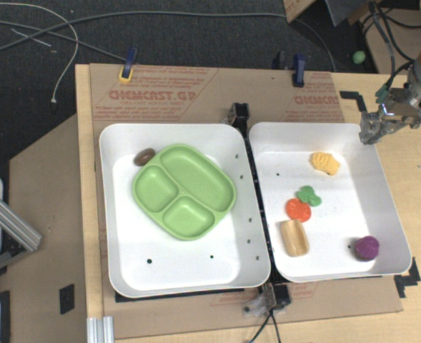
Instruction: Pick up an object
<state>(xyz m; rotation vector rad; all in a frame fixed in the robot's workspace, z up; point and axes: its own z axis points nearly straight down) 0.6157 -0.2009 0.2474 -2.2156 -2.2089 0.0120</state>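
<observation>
We see the end effector (373,128) hanging over the far right corner of the right bin (267,191), right at the rim, with nothing between its fingers; how wide they stand we cannot tell. Below it, inside that bin, a yellow piece (325,163) lies near the far wall. Toward the middle we spot a small green piece (309,195) touching a red-orange one (298,210), and just beside those, nearer the front edge, a tan block (294,236). A purple ball (367,247) sits in the front right corner of the bin, well apart from the rest. Over in the left bin (117,220) we have a green divided plate (184,191) lying flat, and a small brown lump (145,156) touching its far left rim.
</observation>
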